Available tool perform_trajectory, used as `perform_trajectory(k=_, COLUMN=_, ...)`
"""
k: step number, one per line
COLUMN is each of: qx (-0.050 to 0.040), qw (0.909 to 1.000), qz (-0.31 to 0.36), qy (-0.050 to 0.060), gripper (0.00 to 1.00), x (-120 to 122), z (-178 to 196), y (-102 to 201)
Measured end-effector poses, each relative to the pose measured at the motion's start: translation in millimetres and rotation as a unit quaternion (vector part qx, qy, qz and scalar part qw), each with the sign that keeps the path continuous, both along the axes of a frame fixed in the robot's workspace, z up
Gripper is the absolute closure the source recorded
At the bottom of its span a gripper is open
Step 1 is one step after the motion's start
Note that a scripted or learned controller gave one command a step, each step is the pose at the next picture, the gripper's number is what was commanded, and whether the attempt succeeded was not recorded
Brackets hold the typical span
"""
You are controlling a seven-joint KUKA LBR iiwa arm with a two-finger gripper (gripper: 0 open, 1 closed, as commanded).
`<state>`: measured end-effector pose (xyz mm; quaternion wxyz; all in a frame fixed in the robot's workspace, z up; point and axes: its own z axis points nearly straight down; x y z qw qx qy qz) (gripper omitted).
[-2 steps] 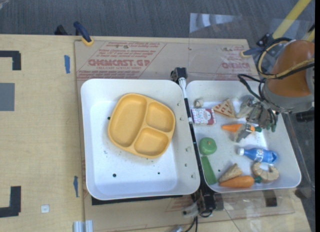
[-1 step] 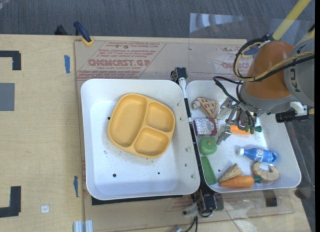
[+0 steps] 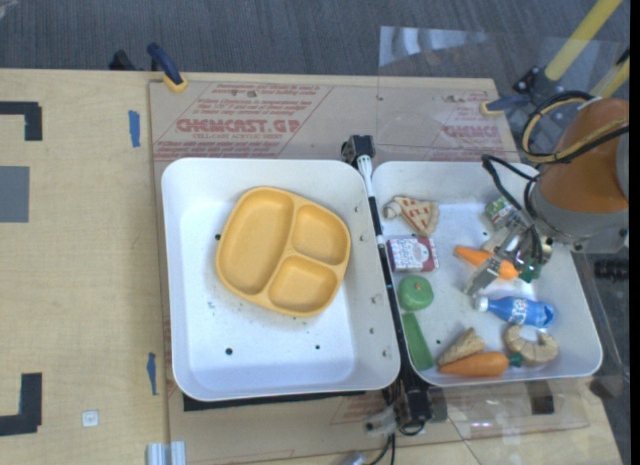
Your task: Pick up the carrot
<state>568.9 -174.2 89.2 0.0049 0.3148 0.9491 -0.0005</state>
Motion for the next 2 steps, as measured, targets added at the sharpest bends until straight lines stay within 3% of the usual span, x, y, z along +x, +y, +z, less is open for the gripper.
perform_trajectory(k=1, qx=0.0021, qw=0.9883, qz=-0.152, qy=-0.001, gripper=0.00, x=8.8, z=-0.5, y=-3.1)
perform_trajectory(k=2, qx=0.0030, qw=0.9745, qz=-0.224, qy=-0.001, gripper=0.00, x=-10.7, z=0.2, y=32.8)
